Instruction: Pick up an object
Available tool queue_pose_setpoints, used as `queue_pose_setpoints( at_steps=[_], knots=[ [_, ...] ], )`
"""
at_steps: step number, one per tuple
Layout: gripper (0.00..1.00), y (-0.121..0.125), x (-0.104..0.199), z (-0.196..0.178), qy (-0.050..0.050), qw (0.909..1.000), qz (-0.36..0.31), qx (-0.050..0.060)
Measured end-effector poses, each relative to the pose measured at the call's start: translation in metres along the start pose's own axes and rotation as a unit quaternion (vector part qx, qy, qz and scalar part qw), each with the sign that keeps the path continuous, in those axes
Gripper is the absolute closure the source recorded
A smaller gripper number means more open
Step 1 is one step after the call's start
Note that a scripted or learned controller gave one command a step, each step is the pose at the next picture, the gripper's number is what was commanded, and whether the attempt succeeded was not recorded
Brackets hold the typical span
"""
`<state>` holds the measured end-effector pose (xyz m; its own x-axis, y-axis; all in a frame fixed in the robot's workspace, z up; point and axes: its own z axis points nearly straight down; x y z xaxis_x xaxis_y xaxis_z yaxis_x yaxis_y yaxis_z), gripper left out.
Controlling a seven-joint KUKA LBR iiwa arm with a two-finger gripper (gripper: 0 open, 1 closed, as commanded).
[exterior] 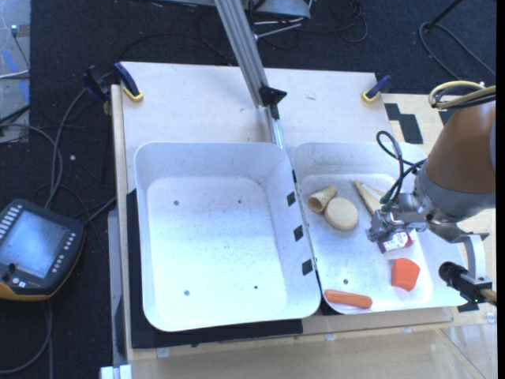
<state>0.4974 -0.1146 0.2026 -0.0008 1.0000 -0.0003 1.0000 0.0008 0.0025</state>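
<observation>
Arm (pixel 465 156): you see it reach in from the right over the right bin (pixel 331 160).
Claw (pixel 388 229): low in the right bin, directly above a small dark red and white item (pixel 394 243); you cannot tell whether it is spread or pressed together.
Orange block (pixel 405 274): just nearer than the claw, apart from it.
Orange carrot-shaped piece (pixel 348 298): at the bin's near rim.
Tan round piece (pixel 342 213): left of the claw, touching a tan cone (pixel 321 199).
Pale stick (pixel 368 197): just beyond the claw.
Left bin (pixel 158 172): white, speckled, beside the right one on your table (pixel 197 101).
</observation>
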Motion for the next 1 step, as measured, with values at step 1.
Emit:
queue_pose_setpoints(
  at_steps=[1],
  knots=[
    [1.00, 0.0035, -0.0006, -0.0616, 0.000, 1.0000, 0.000, -0.001]
  ],
)
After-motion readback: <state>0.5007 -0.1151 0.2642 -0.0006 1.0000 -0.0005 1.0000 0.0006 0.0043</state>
